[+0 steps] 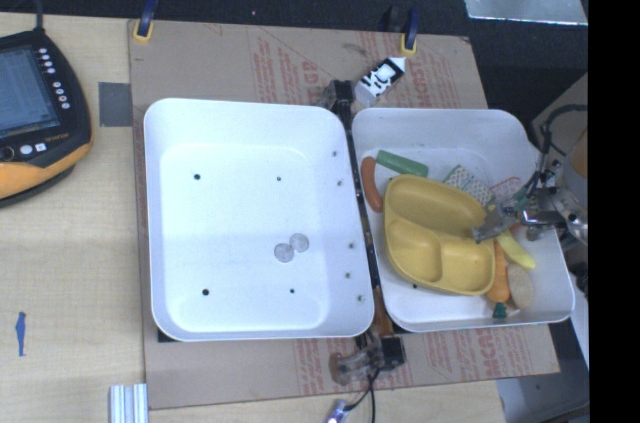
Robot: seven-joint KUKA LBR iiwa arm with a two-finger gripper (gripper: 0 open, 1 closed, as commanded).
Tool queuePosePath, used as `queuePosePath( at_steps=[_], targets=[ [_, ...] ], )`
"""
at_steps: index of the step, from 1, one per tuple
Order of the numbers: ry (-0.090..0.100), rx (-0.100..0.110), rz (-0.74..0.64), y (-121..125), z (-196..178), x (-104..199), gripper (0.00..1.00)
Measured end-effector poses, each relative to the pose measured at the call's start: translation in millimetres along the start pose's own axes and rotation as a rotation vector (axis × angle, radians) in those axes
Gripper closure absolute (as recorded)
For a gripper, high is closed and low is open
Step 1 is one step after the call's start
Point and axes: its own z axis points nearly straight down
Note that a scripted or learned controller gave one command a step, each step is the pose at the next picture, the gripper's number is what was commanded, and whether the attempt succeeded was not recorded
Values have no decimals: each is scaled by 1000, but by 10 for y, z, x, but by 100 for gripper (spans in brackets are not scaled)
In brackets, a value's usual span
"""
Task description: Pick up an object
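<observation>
We see two white bins (250,126); beside the left bin, the right one holds a yellow divided tray (435,236), orange sausage (371,183), green stick (402,163), yellow banana (518,251).

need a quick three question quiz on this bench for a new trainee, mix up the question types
1. True or false: the yellow divided plastic tray lies in the left white bin.
2. Multiple choice: what lies on the floor of the left white bin? A) a green stick B) two small round silver discs C) a banana
3. Fill in: the pincer is over the ____ white bin, at the yellow tray's right edge.

Key
1. False; it lies in the right bin.
2. B
3. right
</observation>
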Motion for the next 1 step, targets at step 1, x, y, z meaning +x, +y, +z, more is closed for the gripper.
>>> queuePosePath(
  at_steps=[1],
  targets=[
    [-1, -3, -1, 328, 472, 1, 0]
  ],
)
